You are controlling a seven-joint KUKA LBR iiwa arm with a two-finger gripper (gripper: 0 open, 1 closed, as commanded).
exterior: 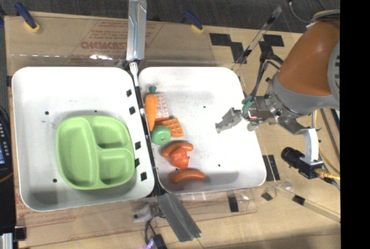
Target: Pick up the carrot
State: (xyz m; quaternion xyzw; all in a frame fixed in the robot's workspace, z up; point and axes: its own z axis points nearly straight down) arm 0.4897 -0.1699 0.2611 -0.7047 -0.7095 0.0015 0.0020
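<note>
The grey two-finger gripper [225, 122] hung over the right shallow white bin [231, 77], near its right side. Whether its fingers stood apart or together could not be told, and nothing showed between them. The long orange carrot with a green top [150, 109] lay well left of the fingers, along the bin's left wall.

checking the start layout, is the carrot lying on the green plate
No, the carrot lies in the right bin against its left wall, while the green plate sits in the left bin.
</note>
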